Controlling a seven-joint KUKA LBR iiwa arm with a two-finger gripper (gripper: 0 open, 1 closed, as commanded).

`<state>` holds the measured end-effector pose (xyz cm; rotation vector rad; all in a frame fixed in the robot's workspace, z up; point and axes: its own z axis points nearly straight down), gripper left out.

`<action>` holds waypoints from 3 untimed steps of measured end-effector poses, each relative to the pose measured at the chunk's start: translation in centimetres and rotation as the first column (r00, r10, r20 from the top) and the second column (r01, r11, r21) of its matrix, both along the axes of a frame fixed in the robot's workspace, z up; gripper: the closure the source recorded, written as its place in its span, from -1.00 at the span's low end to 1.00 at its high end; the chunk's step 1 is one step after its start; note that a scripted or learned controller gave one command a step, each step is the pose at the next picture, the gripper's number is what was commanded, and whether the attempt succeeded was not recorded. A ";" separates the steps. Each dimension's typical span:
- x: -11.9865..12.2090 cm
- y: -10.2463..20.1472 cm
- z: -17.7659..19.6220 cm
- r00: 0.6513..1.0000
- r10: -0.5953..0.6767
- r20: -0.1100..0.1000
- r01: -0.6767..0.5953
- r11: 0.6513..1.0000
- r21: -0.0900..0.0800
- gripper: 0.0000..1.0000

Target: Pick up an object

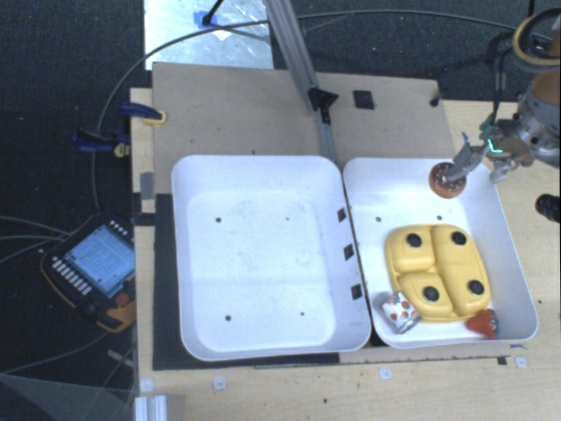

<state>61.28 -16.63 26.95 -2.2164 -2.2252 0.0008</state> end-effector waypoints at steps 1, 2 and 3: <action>0.1 0.0 0.2 1.000 0.000 0.003 0.000 1.000 -0.001 -1.00; 0.0 0.2 -4.0 1.000 -0.001 0.001 0.001 1.000 -0.001 -1.00; -0.2 0.3 -10.2 1.000 -0.002 0.000 0.002 1.000 0.000 -1.00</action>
